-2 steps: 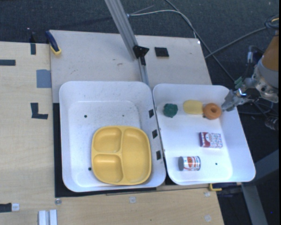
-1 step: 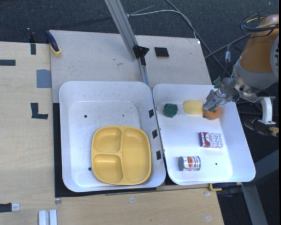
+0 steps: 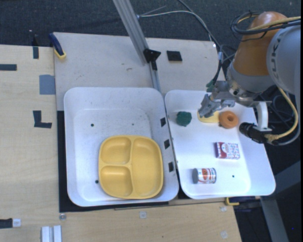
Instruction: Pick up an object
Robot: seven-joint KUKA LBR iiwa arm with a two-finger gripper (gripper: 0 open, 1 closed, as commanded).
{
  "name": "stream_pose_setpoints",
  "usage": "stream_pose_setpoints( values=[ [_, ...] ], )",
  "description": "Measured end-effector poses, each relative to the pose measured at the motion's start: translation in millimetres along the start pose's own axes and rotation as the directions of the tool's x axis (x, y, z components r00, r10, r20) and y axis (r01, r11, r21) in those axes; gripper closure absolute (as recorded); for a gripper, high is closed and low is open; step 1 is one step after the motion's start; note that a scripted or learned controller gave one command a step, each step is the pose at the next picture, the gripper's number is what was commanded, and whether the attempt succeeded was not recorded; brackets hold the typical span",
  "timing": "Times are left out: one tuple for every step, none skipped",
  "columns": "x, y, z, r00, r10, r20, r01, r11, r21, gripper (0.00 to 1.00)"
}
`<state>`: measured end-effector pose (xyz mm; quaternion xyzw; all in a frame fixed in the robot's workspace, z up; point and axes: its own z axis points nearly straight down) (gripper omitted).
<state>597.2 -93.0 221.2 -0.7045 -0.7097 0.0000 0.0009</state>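
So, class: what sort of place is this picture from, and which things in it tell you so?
Probably a robotics lab bench for grasping trials: a grey arm with its end effector reaches over two white bins holding toy-like items, such as a small can, with loose cables behind.

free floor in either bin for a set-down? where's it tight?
Left bin: its whole far half is bare, beyond the yellow divided plate. Right bin: bare strip along the near-left wall beside the can, and between the green object and the red-and-white packet. Tight at the far end: gripper, yellow item, orange ring.
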Motion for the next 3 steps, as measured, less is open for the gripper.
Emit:
stream_pose_setpoints(
  values=[
    [53, 5, 10, 1.000, 0.001, 0.000, -0.001, 1.000, 0.001, 1.00],
    [104, 10, -1, 1.000, 0.000, -0.001, 0.000, 1.000, -0.001, 1.00],
    [164, 25, 6, 1.000, -0.001, 0.000, 0.001, 1.000, 0.000, 1.00]
  ],
)
